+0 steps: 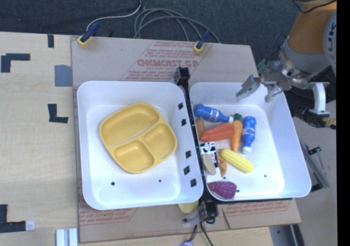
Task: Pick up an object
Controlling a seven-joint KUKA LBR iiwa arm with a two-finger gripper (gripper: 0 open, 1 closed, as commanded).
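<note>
left bin [90, 130] — yellow divided plate [138, 136]; cardboard sheet [158, 59] | clamps [86, 37]

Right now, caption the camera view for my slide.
Open end effector above right bin of toy food; yellow tray in left bin.

Yellow divided plate [138, 137], two white bins [87, 130], blue bottles [248, 133], orange carrot [236, 135], yellow corn [236, 160], purple grapes [222, 189]

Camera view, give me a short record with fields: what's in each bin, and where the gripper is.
left bin: yellow divided plate
right bin: two blue bottles, carrots, corn cob, purple grapes, small pieces by the divider
gripper: open, over the right bin's far edge, holding nothing
arm: reaches in from the right
</note>
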